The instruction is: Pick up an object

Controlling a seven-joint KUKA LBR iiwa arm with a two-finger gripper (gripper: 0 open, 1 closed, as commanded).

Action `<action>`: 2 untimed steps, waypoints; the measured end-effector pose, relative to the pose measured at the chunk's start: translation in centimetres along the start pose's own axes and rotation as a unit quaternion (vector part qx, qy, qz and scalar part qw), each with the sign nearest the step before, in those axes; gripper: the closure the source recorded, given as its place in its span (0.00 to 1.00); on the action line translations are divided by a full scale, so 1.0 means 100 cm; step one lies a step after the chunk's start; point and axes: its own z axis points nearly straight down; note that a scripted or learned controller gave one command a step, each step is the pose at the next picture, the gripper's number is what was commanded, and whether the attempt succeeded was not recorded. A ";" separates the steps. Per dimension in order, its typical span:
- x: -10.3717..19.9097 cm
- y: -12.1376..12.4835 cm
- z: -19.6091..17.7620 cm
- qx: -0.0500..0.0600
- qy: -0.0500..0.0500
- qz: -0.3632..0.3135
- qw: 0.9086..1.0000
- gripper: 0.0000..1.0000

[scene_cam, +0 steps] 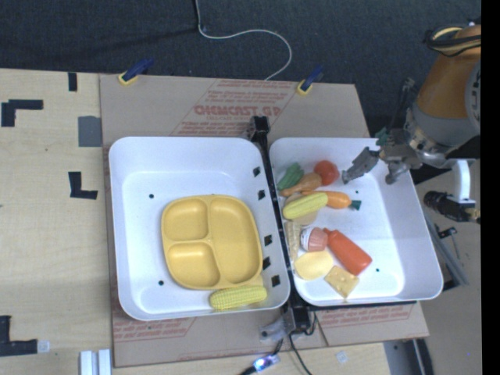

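My gripper point(373, 172) hangs over the upper right part of the right bin point(406, 233), open, with nothing between its fingers. Just left of it lies a red tomato point(326, 171). Further left are a green pepper point(291, 175), a yellow corn cob point(305, 205) and an orange carrot point(338, 200). Lower in the same bin lie a red bottle point(349, 253), a pale yellow lemon point(314, 266) and a cheese wedge point(341, 280).
The left bin point(133, 209) holds a yellow divided plate point(211, 241), with a second corn cob point(238, 296) at its front edge. Black clips line the wall between the bins. A white cable point(258, 33) runs over the dark cloth behind.
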 end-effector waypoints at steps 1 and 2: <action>0.000 0.003 -0.008 -0.007 -0.001 -0.002 1.000 0.00; -0.006 0.001 0.038 -0.005 -0.001 -0.001 1.000 0.00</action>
